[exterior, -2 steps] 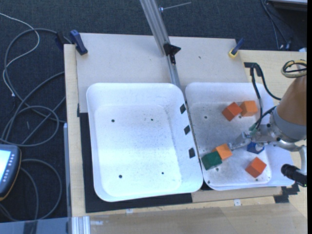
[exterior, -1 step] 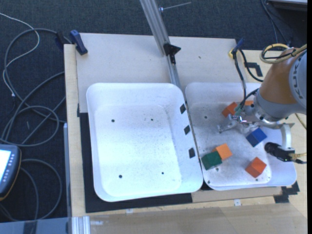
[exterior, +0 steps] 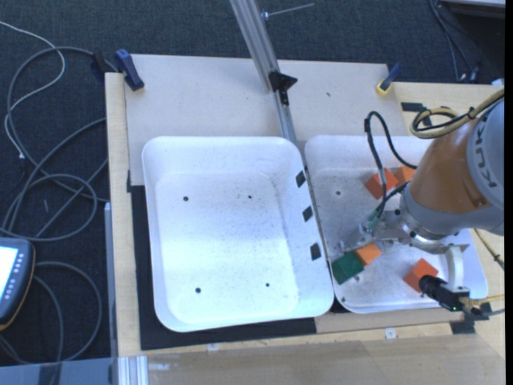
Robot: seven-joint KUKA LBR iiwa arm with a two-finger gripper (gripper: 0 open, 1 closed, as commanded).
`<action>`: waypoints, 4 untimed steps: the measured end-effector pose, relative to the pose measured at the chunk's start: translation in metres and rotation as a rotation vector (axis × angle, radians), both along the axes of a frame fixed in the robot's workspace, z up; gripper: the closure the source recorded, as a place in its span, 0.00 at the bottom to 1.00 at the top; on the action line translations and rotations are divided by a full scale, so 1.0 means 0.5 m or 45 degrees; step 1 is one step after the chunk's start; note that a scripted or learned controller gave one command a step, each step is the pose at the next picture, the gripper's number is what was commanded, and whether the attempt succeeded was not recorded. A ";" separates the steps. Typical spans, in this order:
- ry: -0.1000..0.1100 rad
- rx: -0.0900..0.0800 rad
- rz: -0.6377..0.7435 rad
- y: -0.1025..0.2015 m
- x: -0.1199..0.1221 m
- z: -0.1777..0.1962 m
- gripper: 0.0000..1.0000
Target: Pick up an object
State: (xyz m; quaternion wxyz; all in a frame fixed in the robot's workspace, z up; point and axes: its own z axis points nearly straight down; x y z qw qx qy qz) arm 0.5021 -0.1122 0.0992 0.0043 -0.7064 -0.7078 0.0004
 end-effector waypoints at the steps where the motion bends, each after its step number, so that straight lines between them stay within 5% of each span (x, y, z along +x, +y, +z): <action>1: -0.009 -0.005 -0.002 -0.006 0.006 0.022 1.00; 2: -0.021 -0.004 0.009 0.142 0.108 0.209 1.00; 3: -0.002 -0.003 0.004 0.221 0.055 0.200 1.00; 4: -0.015 -0.006 0.007 0.355 0.198 0.201 1.00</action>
